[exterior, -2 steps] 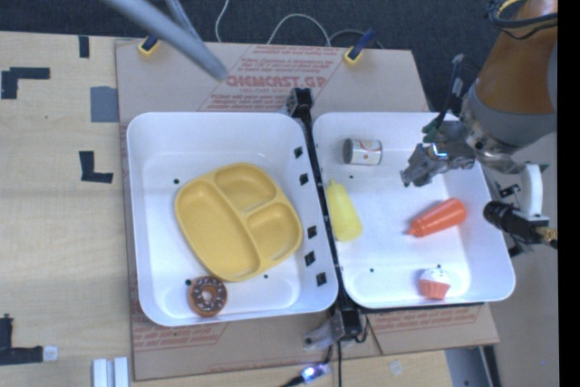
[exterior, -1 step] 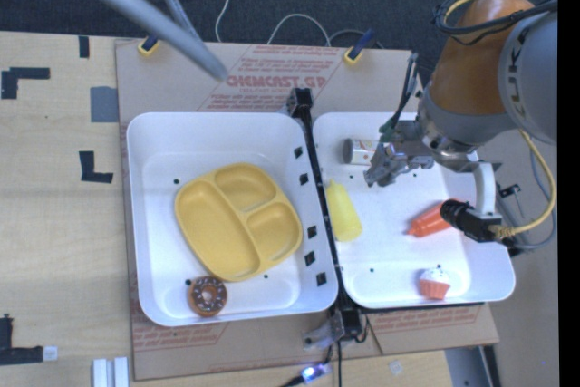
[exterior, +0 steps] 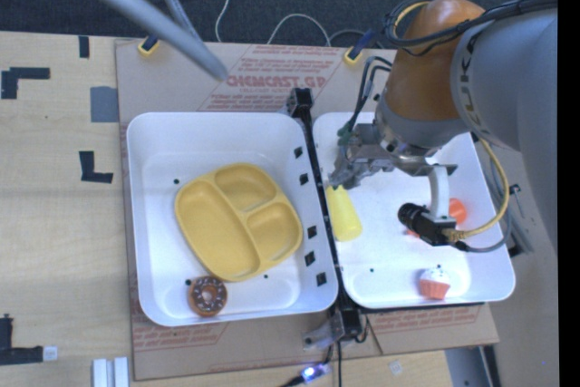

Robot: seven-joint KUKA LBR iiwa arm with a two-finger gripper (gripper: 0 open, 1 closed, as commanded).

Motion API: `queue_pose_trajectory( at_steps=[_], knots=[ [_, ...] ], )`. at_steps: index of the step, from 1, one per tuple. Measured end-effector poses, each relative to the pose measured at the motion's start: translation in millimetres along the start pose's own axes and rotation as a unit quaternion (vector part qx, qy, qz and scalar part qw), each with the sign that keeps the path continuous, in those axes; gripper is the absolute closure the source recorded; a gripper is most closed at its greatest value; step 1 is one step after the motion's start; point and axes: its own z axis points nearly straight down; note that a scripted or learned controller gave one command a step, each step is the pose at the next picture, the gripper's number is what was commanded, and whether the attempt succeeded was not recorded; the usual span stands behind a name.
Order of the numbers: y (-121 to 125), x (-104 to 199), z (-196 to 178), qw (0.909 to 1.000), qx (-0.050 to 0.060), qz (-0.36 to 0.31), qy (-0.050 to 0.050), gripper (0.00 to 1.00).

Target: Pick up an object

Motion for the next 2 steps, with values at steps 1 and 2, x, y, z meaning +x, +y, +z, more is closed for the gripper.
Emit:
queue_pose_trajectory(
  at_steps=[1, 2],
  knots=[
    [15, 46, 4, 1.0, -0.001, 0.0, 0.0, 1.0],
    [20, 101, -8, 1.0, -0.002, -0.001, 0.001, 1.0]
  ],
)
